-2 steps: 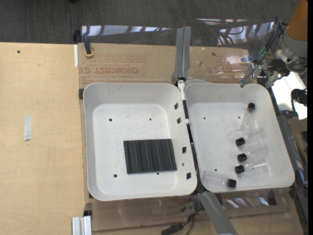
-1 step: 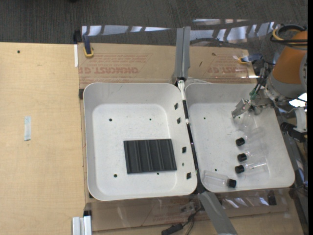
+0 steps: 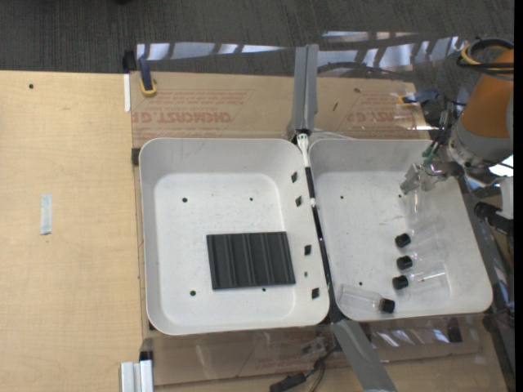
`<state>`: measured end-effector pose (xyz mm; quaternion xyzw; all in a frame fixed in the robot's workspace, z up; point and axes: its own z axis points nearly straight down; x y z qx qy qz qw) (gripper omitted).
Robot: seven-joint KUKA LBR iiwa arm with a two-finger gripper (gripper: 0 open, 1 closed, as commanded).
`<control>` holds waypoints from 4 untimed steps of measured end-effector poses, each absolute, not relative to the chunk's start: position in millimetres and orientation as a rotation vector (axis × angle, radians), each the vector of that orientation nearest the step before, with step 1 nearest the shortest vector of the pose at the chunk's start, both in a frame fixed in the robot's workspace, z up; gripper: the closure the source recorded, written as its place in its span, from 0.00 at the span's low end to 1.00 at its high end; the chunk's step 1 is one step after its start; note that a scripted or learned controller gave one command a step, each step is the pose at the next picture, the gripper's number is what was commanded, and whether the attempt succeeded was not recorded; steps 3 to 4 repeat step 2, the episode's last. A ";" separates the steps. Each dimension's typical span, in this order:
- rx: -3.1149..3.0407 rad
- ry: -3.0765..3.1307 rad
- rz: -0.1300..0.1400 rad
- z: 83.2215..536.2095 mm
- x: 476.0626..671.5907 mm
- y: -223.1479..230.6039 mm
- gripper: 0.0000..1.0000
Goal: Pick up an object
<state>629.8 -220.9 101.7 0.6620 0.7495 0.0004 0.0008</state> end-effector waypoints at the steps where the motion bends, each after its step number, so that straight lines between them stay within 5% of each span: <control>1: 2.092 2.341 0.000 162.5 654.8 -178.3 1.00; 2: 2.148 2.292 -0.001 218.7 655.0 -116.5 1.00; 4: 2.148 2.292 -0.001 218.7 655.0 -116.5 1.00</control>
